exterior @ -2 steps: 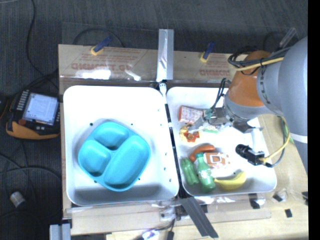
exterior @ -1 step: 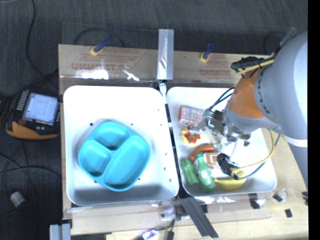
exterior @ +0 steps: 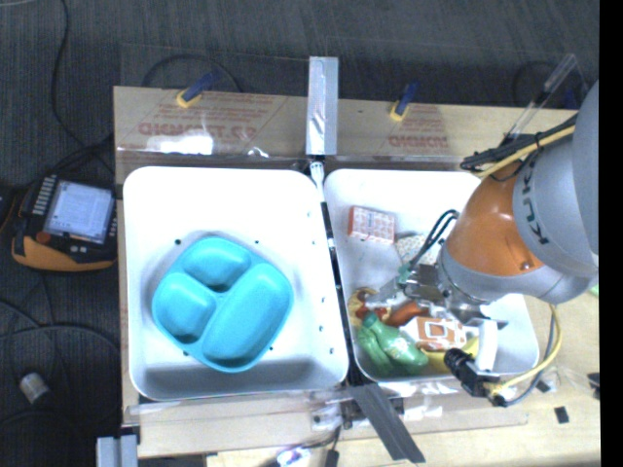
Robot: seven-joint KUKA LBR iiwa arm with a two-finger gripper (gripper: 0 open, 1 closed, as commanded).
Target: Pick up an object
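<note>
Camera view: the pincer (exterior: 440, 311), its grip state indiscernible, hangs low in the right bin (exterior: 343, 261) above a clutter of objects; the green toy (exterior: 389, 346) lies just beside it, toward the bin's near-left corner.

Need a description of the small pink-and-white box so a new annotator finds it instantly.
Start at the right white bin, the one the grey and orange arm reaches into. Look at its far left corner, near the divider: the small box lies there flat and alone. Its pinkish-red patterned face sets it apart from the green toy and the clutter piled at the near edge.
</note>
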